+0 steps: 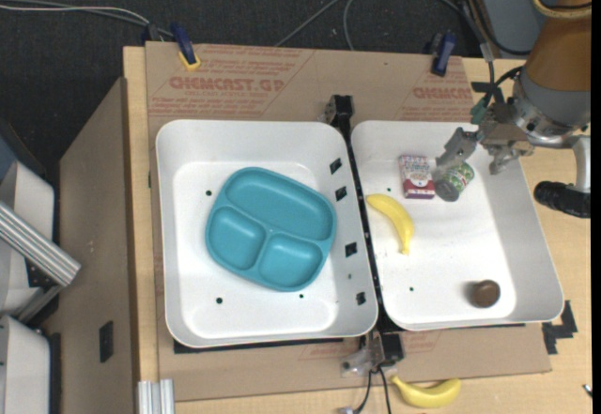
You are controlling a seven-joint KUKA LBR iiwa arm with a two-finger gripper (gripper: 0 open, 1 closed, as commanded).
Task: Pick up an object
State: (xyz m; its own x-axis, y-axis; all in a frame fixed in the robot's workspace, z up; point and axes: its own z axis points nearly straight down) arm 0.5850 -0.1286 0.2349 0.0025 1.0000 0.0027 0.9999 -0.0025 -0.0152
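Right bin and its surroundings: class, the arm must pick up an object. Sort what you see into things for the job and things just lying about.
For the job:
gripper
small can, at the gripper's tip
pink packet
banana
brown round object

Lying about:
blue divided plate in the left bin
second banana on the bench edge

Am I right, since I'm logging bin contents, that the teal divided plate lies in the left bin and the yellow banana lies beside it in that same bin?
Not quite. The teal divided plate does lie in the left white bin, but the yellow banana lies in the right white bin, as the camera view shows.
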